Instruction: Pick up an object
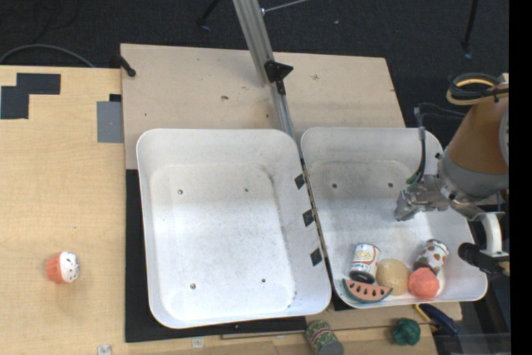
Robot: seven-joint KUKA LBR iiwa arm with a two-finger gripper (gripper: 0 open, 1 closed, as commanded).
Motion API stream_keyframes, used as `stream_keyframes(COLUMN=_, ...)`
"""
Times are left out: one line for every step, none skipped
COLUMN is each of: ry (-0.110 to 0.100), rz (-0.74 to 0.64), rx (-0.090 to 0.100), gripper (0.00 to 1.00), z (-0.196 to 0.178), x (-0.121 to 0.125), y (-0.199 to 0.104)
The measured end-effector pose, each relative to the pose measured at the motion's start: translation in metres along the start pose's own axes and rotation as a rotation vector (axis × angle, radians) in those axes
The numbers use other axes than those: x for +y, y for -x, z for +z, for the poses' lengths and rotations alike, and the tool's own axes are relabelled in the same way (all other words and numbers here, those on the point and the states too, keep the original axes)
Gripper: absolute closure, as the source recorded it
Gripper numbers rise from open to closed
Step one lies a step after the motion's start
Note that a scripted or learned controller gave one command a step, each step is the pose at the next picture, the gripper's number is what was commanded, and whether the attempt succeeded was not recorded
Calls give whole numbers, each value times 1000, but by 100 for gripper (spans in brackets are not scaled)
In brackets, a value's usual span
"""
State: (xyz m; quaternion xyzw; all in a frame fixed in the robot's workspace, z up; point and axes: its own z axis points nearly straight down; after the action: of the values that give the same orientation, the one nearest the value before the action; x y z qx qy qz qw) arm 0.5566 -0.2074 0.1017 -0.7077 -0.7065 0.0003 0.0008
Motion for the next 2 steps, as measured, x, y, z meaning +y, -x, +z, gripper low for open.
stream_keyframes(ry=4, rz=-4, rx=-1, gripper=100, z=-59, x=9, y=-1)
stream_keyframes(ry=4, rz=-3, rx=-2, gripper=100, z=-101, x=9, y=1)
